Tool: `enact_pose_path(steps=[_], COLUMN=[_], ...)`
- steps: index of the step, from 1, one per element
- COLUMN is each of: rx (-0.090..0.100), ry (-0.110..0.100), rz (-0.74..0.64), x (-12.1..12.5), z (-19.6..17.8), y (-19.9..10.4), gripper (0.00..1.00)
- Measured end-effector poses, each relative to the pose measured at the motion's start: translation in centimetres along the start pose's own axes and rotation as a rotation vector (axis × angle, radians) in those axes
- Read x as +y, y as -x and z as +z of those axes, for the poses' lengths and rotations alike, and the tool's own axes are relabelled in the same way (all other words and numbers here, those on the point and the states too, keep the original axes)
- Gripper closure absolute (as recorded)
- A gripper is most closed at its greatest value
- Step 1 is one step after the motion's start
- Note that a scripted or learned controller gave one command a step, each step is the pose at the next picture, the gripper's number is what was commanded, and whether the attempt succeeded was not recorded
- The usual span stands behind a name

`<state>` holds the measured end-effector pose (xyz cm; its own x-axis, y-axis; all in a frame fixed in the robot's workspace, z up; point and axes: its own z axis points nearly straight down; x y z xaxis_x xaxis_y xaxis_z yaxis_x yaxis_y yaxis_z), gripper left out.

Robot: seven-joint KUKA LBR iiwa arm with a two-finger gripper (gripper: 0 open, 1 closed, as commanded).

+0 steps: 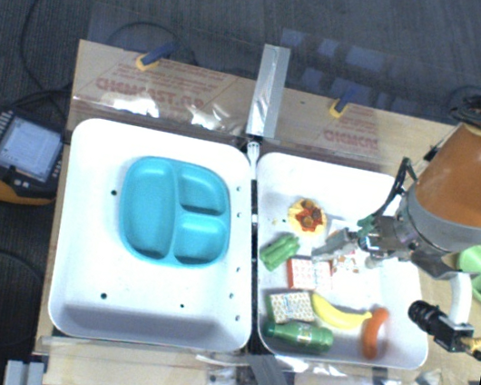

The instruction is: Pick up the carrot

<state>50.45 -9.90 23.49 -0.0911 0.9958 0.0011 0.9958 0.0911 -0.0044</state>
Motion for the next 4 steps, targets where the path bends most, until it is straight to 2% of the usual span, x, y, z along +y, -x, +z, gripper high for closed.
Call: enact_pose_path(steps=[1,2,3,4], rx=[-0.001,-0.001,-0.003,0.0], ry=[0.001,0.002,0.002,0.001], rz=[-0.097,-0.065,-0.261,-0.26], x=[6.2,12.1,12.4,12.4], z=[5.2,5.2,5.1,4.3], y=[-3.7,-0.4,-5.5,-5.5], gripper=[0.0,0.0,0.0,1.0])
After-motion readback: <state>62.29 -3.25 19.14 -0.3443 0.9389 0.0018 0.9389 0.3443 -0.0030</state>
